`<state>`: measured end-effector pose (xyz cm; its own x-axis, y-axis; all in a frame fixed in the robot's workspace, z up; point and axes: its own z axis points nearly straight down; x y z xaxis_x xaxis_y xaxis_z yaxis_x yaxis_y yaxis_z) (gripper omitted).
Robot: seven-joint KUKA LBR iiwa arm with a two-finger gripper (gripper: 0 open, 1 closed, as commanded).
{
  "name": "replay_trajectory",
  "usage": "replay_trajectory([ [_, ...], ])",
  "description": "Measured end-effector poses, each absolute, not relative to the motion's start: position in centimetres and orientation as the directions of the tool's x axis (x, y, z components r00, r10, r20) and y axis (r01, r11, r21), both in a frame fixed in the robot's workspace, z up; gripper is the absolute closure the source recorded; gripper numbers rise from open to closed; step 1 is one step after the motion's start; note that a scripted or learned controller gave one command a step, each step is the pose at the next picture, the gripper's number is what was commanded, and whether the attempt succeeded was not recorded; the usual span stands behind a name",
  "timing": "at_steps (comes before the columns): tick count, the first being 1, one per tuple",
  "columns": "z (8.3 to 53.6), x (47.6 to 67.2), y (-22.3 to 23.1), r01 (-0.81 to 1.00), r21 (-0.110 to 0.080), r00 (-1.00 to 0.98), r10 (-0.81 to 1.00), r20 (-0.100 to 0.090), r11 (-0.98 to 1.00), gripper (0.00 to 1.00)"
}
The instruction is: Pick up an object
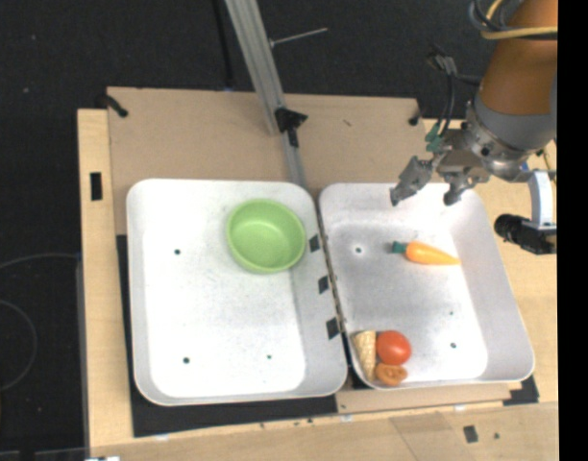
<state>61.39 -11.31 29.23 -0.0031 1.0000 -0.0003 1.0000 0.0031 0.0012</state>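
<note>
The end effector (429, 189) hangs wide open and empty over the right bin's (486, 353) far edge. The carrot (427, 253) lies just at its 6 o'clock — drop straight down, fingers straddling its narrow width.

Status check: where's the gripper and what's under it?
Gripper open, above right bin's far edge, holding nothing. Toy carrot just below it, lying flat. Tomato in near corner; green bowl in left bin. Nothing blocking.

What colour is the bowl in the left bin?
Light green, clear in the camera view: bowl.
</note>
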Motion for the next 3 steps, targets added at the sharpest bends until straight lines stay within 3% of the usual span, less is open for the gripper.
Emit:
replay_trajectory([
  [1, 29.2, 61.4, -11.3, 1.000, 0.001, -0.003, 1.000, 0.000, 0.003, 0.00],
  [3, 18.6, 62.0, -12.4, 1.000, -0.004, 0.002, 1.000, -0.002, -0.002, 0.00],
])
